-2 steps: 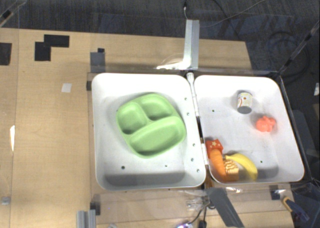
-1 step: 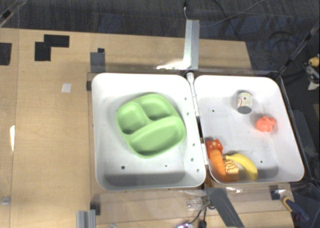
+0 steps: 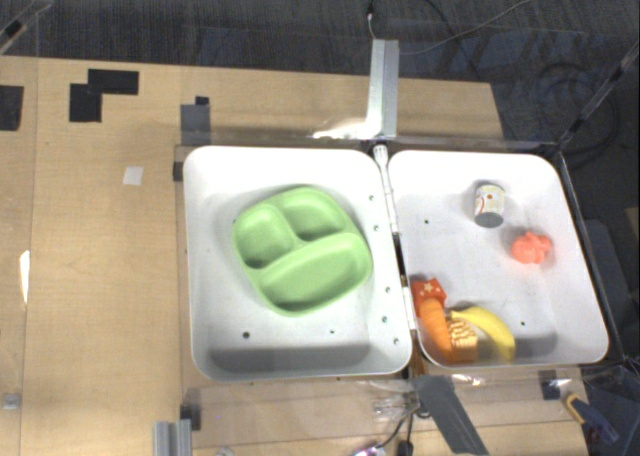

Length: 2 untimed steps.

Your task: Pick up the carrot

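An orange carrot [image 3: 436,325] lies in the right bin [image 3: 560,204] at its near left corner, pointing roughly along the bin's left wall. It touches a red item [image 3: 429,292] at its far end and a yellow banana [image 3: 489,329] on its right side.
A green divided plate [image 3: 302,247] sits in the middle of the left bin [image 3: 215,194]. In the right bin, a small white can [image 3: 488,204] lies near the back and a pink-orange lumpy item [image 3: 532,248] sits toward the right wall. A metal post [image 3: 384,84] rises behind the bins.
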### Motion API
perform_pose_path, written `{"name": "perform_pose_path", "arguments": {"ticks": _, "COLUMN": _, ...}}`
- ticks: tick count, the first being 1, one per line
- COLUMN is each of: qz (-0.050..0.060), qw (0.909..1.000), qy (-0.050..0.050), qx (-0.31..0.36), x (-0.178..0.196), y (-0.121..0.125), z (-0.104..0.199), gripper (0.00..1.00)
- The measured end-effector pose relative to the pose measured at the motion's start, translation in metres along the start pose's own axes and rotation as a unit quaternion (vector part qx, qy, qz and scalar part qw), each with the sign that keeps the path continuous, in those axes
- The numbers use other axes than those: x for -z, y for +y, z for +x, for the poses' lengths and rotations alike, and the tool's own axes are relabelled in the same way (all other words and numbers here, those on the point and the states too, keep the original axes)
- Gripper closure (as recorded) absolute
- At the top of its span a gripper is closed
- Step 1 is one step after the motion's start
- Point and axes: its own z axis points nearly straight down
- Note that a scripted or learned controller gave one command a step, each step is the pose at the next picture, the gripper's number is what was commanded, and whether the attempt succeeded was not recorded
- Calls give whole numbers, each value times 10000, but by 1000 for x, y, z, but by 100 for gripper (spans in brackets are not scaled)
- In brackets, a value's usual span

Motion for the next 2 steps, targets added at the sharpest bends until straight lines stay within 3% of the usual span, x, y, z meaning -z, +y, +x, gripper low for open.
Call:
{"name": "perform_pose_path", "arguments": {"ticks": 1, "qz": 1, "qw": 10000, "qy": 1, "qx": 3, "x": 0, "y": 0, "z": 0, "gripper": 0}}
{"name": "perform_pose_path", "arguments": {"ticks": 2, "qz": -7, "qw": 10000, "qy": 12, "qx": 41, "x": 11, "y": -1, "z": 2, "gripper": 100}}
